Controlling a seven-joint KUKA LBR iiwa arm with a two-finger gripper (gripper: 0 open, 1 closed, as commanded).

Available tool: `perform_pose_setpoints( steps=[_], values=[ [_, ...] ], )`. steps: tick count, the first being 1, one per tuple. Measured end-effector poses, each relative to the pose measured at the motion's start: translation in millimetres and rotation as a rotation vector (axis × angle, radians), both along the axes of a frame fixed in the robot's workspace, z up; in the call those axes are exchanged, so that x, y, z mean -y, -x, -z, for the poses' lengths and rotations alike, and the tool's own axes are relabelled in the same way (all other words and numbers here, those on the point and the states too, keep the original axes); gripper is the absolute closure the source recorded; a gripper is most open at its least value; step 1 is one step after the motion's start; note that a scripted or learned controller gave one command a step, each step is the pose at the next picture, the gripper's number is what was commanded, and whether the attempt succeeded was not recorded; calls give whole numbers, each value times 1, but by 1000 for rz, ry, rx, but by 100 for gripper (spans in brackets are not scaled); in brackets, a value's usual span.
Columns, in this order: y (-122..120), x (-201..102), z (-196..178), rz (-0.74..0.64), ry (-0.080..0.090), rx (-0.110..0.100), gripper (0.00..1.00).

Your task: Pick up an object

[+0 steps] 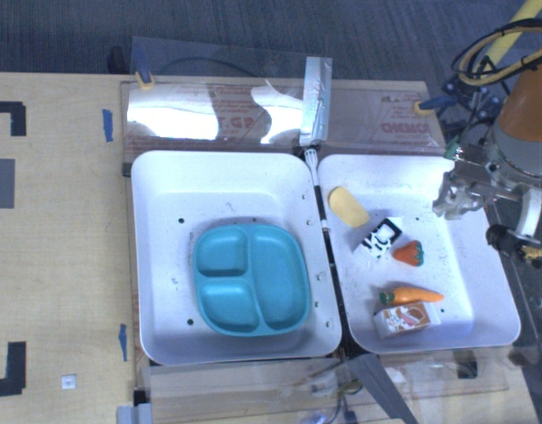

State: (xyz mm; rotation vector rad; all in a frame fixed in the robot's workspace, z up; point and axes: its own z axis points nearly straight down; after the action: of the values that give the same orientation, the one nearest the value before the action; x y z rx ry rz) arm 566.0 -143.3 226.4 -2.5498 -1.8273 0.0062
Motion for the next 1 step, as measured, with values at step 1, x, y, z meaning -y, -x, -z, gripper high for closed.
perform_pose_setpoints(
  steps=[1],
  values=[
    [-65,-74,15,37,0,4,100]
  ],
)
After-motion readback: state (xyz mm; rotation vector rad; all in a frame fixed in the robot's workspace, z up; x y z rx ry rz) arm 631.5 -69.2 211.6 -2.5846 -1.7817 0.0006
